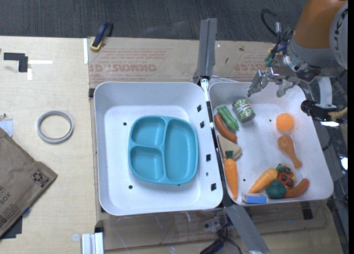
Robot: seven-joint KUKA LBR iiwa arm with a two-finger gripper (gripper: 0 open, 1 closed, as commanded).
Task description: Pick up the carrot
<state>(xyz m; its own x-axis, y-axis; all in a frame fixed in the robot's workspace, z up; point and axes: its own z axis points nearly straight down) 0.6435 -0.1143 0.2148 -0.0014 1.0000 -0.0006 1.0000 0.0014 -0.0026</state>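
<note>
Jaws apart, nothing between them | gripper over right bin far edge | carrot at right bin near-left, along left wall | blue plate left of it

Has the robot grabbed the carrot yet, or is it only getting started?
Only starting. Nothing looks done: the carrot lies in the right bin by its left wall, near the front, and another carrot-like piece sits close by. Nothing is in hand: the claw hangs over the bin's back edge, far from both. Left: reach down, grip a carrot and lift it.
</note>
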